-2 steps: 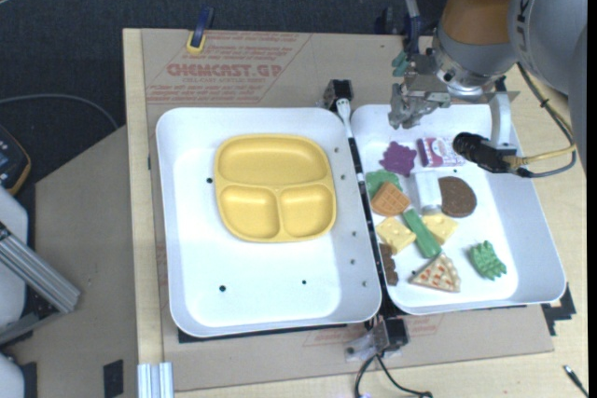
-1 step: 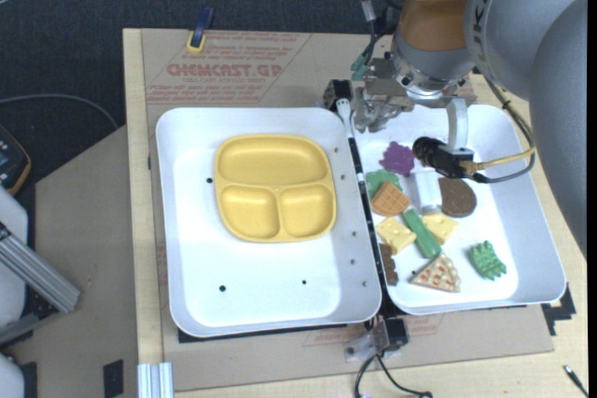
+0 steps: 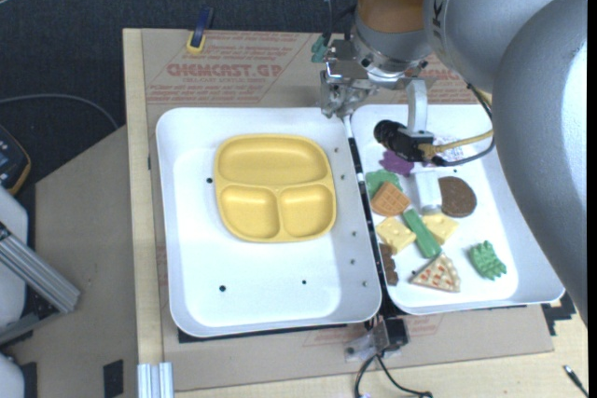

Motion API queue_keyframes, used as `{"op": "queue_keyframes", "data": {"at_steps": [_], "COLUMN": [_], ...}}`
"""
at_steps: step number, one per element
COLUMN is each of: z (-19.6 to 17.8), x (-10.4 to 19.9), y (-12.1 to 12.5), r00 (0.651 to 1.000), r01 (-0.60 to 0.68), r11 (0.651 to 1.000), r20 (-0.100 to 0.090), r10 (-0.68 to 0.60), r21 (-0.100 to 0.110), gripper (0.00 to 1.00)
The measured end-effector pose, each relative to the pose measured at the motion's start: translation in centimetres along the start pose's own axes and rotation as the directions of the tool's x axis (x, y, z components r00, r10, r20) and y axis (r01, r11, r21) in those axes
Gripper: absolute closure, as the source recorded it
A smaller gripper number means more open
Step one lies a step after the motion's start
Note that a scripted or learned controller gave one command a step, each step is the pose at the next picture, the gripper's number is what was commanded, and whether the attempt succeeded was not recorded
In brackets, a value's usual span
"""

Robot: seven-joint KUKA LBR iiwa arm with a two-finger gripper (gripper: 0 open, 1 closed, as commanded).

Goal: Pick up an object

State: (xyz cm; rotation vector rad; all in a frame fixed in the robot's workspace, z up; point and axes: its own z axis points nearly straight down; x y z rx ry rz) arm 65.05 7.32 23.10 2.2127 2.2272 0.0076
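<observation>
My gripper (image 3: 338, 104) hangs over the far end of the ridge between the two bins, with nothing seen held in it. The right bin (image 3: 522, 286) holds several toy foods: a purple piece (image 3: 397, 163), a green leaf piece (image 3: 380, 181), a waffle (image 3: 389, 199), a brown cookie (image 3: 457, 197), a yellow cheese wedge (image 3: 396, 234), a green stick (image 3: 425, 235), a pizza slice (image 3: 437, 275) and a green broccoli piece (image 3: 487, 259). All of them lie nearer and to the right of the gripper.
A yellow divided plate (image 3: 275, 185) lies in the left bin (image 3: 187, 284). The grey arm covers the right bin's far right part. A blue and yellow clip (image 3: 198, 33) rests on the cardboard behind the bins.
</observation>
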Motion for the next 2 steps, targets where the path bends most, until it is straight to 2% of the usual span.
{"op": "queue_keyframes", "data": {"at_steps": [1, 2], "z": [1.7, 1.0], "x": [1.8, 0.8], "y": [-0.1, -0.2], "r00": [1.000, 1.000], "r01": [-0.004, -0.007], "r11": [1.000, 1.000], "r20": [0.002, 0.002], "r10": [0.004, 0.007], "r21": [0.008, 0.005], "gripper": [1.00, 1.00]}}
